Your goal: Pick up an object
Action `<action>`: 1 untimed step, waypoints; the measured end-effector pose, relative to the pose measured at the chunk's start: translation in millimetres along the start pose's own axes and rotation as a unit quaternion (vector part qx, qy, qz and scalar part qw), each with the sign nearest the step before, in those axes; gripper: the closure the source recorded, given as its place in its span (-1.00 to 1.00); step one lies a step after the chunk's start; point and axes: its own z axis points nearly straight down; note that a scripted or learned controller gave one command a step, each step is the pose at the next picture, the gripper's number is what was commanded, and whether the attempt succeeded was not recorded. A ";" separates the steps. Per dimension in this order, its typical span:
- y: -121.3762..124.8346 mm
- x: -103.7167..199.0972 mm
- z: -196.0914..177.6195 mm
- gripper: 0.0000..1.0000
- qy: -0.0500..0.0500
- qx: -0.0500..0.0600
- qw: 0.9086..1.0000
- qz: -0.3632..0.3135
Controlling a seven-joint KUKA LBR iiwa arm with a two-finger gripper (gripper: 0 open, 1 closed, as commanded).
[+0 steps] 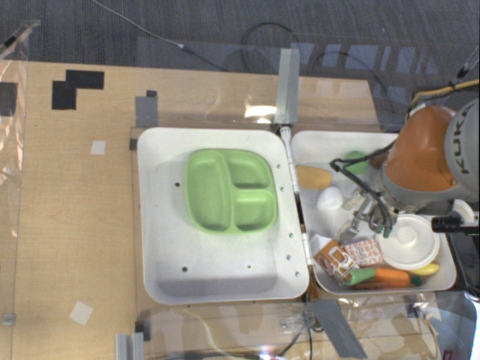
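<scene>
My gripper (368,221) hangs low over the middle of the right bin (307,145), beneath the orange band of the arm (422,154). Just below it lies a brown and white snack packet (349,255). A white round object (328,199) sits to its left, and a white bowl (409,239) to its right. An orange carrot (390,277) and a yellow banana (427,269) lie along the bin's front wall. A tan bread-like piece (313,176) and a green item (357,159) rest farther back. I see nothing held.
The left bin (161,223) holds a green divided plate (229,190). A metal post (286,88) stands behind the seam between the two bins. Cables run across the floor beyond the bench.
</scene>
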 end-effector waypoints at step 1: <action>56.4 -70.1 2.9 -1.00 0.001 0.000 1.000 -0.023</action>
